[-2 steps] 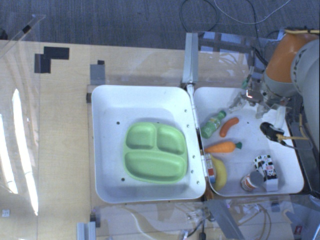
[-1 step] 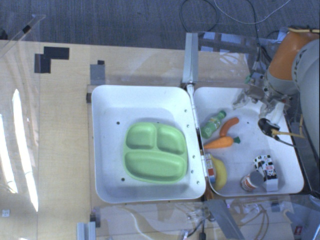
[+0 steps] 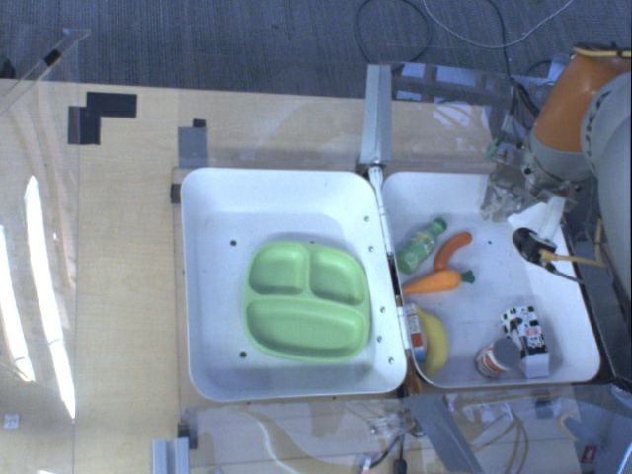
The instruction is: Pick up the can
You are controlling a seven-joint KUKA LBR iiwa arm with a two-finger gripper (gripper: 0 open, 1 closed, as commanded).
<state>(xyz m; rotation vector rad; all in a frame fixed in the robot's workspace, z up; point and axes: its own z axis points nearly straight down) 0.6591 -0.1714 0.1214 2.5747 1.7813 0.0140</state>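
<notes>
Your arm (image 3: 592,107) is cut off at the right edge, and its gripper (image 3: 502,197) over the right bin's (image 3: 464,378) far corner is too blurred to read. The can (image 3: 491,360) lies in that bin's near right corner, touching a black-and-white carton (image 3: 525,336) — one of each. You also have two carrots (image 3: 433,282), one green bottle (image 3: 422,244), one banana (image 3: 434,342); one green tray (image 3: 306,299) in the left bin (image 3: 207,294).

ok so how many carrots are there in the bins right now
2, both in the right bin. One carrot lies just right of the green bottle; the other carrot lies below it, above the banana. Nothing seems to hide more.
</notes>
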